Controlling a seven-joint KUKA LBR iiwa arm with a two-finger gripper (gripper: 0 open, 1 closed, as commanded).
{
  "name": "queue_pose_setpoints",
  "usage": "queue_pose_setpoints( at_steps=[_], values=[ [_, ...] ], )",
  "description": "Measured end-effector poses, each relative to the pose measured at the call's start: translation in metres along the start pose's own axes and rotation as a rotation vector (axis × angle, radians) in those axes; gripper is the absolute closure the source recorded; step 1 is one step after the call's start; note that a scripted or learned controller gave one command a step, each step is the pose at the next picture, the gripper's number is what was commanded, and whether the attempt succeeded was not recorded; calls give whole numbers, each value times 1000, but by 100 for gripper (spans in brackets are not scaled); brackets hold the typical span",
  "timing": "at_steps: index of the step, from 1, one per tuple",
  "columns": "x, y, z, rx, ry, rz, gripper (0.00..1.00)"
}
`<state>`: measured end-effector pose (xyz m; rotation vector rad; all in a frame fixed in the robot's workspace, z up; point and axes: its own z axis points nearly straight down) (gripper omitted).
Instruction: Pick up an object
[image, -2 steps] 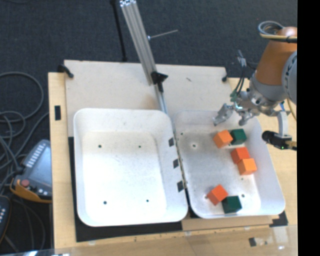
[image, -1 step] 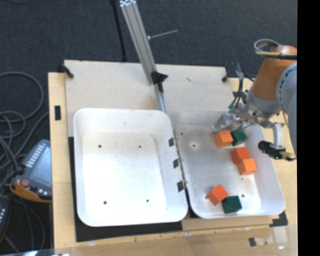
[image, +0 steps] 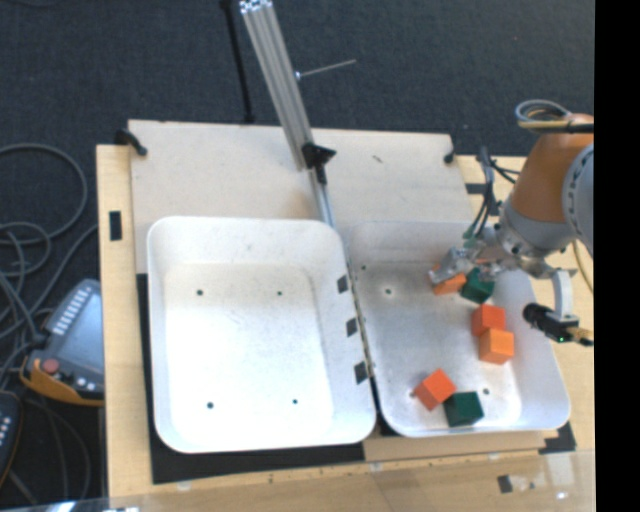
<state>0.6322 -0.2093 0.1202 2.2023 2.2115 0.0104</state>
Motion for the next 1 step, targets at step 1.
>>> queue_pose_setpoints(
  at_steps=[1],
  values=[
    [7, 12, 1, -6, 1, 4, 0]
  ],
)
